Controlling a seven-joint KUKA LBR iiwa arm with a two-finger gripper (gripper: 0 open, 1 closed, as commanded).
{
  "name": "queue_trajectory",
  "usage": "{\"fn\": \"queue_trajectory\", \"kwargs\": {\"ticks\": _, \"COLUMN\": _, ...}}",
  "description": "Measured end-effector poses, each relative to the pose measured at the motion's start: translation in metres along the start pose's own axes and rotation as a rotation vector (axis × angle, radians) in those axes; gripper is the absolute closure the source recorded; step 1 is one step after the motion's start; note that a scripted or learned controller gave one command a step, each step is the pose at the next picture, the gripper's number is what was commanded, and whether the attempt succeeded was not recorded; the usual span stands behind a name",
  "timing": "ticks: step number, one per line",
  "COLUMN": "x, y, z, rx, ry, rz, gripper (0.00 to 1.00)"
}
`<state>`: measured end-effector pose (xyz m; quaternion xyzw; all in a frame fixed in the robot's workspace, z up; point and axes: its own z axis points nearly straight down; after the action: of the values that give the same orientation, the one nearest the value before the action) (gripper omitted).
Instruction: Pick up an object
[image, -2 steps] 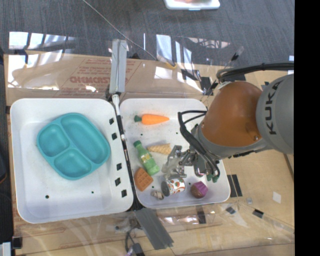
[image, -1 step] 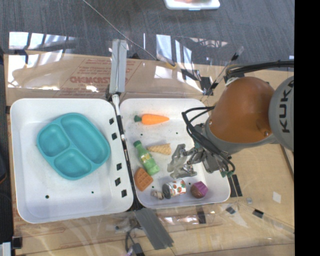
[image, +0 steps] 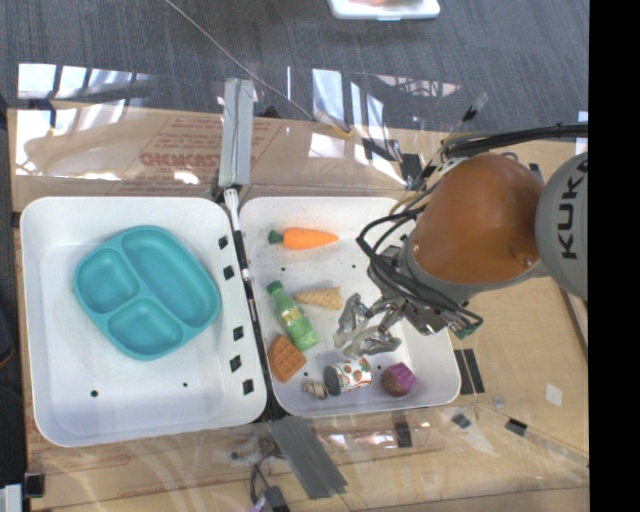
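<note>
My arm reaches in from the right over the right bin, orange band uppermost, cables looping below the wrist. My gripper hangs low over the middle of that bin, fingers pointing toward the lower left. Nothing sits between the fingers; from this angle I cannot tell whether they are parted or closed.

Contents of the right bin:
- carrot lying flat near the top edge, leafy end to the left.
- ice-cream cone just left of the gripper, tip pointing left.
- green bottle lying at a slant, left of the cone.
- waffle below the bottle, near the left wall.
- small patterned cup on its side directly below the gripper, near but apart from it.
- small brown piece just left of the cup.
- purple fruit to the right of the cup.

The left bin holds a teal divided plate, three compartments, set at a tilt.
</note>
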<state>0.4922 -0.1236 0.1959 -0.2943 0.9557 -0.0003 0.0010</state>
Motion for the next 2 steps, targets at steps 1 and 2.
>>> {"fn": "queue_trajectory", "kwargs": {"ticks": 1, "x": 0.032, "y": -0.039, "z": 0.023, "rx": 0.000, "ry": 0.000, "rz": -0.379, "gripper": 1.00}}
{"fn": "queue_trajectory", "kwargs": {"ticks": 2, "x": 0.046, "y": -0.072, "z": 0.016, "rx": 0.000, "ry": -0.001, "rz": -0.661, "gripper": 1.00}}
